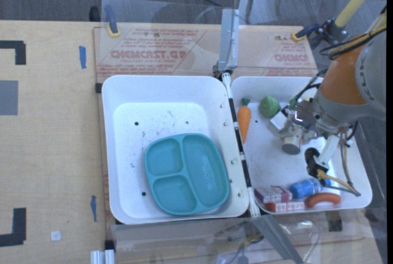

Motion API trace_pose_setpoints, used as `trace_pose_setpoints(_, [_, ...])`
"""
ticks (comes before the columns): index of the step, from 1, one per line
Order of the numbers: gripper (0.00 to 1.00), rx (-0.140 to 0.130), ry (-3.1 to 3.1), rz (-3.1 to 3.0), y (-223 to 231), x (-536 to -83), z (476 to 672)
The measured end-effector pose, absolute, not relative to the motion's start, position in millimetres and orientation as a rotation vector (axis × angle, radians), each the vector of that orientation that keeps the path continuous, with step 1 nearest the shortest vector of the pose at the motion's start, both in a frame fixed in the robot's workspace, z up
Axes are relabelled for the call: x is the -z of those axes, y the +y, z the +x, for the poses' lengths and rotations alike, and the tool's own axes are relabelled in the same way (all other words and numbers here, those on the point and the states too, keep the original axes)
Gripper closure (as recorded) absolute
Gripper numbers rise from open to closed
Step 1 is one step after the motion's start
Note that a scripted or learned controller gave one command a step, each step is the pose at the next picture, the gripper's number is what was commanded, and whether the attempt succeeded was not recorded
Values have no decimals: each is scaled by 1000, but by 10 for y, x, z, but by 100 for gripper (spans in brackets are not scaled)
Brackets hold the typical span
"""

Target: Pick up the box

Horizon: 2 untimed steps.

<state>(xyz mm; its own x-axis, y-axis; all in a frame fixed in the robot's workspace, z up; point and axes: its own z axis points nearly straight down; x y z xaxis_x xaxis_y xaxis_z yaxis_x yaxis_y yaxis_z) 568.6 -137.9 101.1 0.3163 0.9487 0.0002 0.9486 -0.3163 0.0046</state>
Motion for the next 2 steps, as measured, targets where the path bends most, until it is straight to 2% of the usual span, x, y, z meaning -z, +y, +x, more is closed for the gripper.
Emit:
trace_pose_setpoints(1, [100, 0, 1871, 2524, -157, -1887, 6048])
trace_pose_setpoints(2, [100, 6, 1541, 2741, 4, -2147, 5596])
